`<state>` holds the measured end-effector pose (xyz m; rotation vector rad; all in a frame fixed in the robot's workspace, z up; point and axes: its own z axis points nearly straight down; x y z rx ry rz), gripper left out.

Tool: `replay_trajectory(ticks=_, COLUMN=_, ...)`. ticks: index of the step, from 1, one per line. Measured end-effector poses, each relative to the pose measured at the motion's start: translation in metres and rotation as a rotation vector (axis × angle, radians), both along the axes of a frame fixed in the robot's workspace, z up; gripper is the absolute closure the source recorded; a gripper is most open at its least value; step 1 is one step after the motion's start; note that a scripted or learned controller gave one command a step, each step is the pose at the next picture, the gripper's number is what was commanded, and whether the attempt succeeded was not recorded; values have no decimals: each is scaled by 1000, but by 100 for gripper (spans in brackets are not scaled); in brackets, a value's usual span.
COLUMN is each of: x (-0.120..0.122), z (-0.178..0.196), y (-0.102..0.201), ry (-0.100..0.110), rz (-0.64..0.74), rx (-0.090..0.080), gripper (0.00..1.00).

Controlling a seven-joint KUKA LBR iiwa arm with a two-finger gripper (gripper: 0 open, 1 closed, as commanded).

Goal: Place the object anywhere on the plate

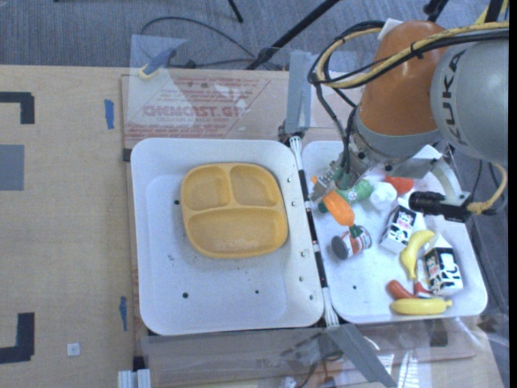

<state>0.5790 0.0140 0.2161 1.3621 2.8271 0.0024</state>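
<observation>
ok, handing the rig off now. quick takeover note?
Claw: low over the right bin, near its upper left corner, beside the orange carrot; nothing visibly gripped.
Plate: yellow, three sections, in the left bin, nothing on it.
Right bin also holds two bananas, small cartons and other toy foods.
Done: nothing placed.
Left: grasp an object, move it across, set it on the plate.

The grey KUKA arm point(477, 87) reaches in from the right edge, its orange band point(400, 79) bulging above the wrist. The wrist points down over the upper left part of the right bin point(355, 285), with yellow and black cables looping around it. The gripper point(338, 180) hangs low just inside that bin's left wall.
</observation>
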Motion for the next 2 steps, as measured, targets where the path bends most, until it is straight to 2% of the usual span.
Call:
replay_trajectory(ticks=1, x=31, z=27, y=89, ry=-3, rz=231, rx=0, gripper=100)
replay_trajectory(ticks=2, x=31, z=27, y=89, ry=-3, rz=232, rx=0, gripper=0)
